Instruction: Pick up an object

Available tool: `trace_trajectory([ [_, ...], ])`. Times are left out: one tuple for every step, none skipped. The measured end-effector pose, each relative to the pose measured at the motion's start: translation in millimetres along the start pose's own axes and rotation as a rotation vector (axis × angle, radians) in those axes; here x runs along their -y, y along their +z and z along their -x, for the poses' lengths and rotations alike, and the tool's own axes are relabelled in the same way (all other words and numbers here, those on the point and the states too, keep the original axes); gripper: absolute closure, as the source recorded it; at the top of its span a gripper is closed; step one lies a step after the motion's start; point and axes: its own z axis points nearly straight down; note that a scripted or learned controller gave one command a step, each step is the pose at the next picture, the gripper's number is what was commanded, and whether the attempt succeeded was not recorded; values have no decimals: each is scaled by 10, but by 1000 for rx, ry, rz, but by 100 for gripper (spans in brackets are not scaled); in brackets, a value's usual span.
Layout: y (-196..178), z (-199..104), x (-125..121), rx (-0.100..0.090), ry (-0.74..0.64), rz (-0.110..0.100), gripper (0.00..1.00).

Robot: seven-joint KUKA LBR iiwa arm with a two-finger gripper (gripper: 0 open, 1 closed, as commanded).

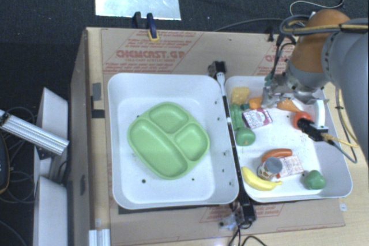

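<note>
Hand [272, 95] sits low in the right bin's [340, 181] far corner (grip state I cannot tell), just beside an orange piece [254, 103], with the pink-labelled packet [257, 118] lying nearer the camera.

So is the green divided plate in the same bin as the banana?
No, the green divided plate lies in the left bin, the banana in the right bin.

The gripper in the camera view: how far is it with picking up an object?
Done: the arm has reached into the right bin, with the gripper low near the small orange piece and yellow piece. In hand: nothing visibly lifted. Left: grasp and raise one item; the banana, hot dog and green pepper all lie in the bin.
</note>
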Motion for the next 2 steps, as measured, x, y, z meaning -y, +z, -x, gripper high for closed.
trace_trajectory([
  [4,0,3,0,0,-1,0],
  [204,99,-179,-6,1,-32,0],
])
